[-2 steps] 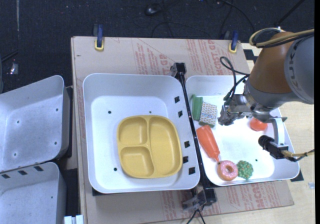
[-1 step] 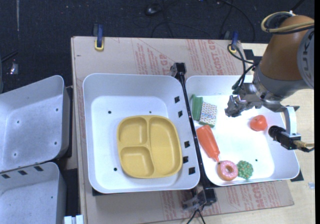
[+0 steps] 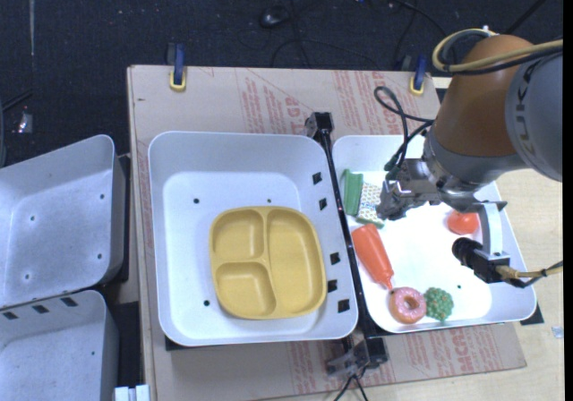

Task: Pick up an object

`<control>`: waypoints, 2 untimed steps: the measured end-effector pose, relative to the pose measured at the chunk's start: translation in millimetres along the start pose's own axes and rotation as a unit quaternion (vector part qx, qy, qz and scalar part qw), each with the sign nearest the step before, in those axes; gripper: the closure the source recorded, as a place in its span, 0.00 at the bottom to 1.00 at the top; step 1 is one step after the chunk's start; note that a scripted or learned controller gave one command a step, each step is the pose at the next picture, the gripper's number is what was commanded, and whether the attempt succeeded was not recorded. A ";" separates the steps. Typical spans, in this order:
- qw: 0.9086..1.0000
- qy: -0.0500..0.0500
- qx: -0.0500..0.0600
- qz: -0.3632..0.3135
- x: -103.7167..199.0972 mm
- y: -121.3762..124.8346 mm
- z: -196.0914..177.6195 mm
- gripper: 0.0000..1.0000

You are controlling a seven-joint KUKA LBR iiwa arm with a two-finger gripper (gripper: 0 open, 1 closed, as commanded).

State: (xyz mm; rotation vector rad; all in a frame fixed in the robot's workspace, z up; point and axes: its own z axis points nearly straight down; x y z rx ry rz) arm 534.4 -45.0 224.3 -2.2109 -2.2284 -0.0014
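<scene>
The right bin (image 3: 501,296) holds an orange carrot (image 3: 373,253), a pink-frosted donut (image 3: 408,304), a green broccoli piece (image 3: 439,302), a green block (image 3: 353,191) on a speckled white pad, and a red-orange object (image 3: 463,222) partly hidden by the arm. My gripper (image 3: 396,198) hangs low over the bin's left part, just right of the green block and above the carrot's top end. Nothing shows between its fingers.
The left bin (image 3: 179,166) holds a yellow three-compartment plate (image 3: 267,261). A black divider (image 3: 338,211) runs between the bins. The grey arm with its orange band (image 3: 488,95) covers the right bin's upper right. White panels (image 3: 54,220) lie off the bench's left.
</scene>
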 end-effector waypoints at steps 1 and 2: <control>1.000 0.000 0.000 0.000 46.5 -6.3 6.8 1.00; 1.000 0.000 0.000 -0.001 104.9 -22.5 -1.1 1.00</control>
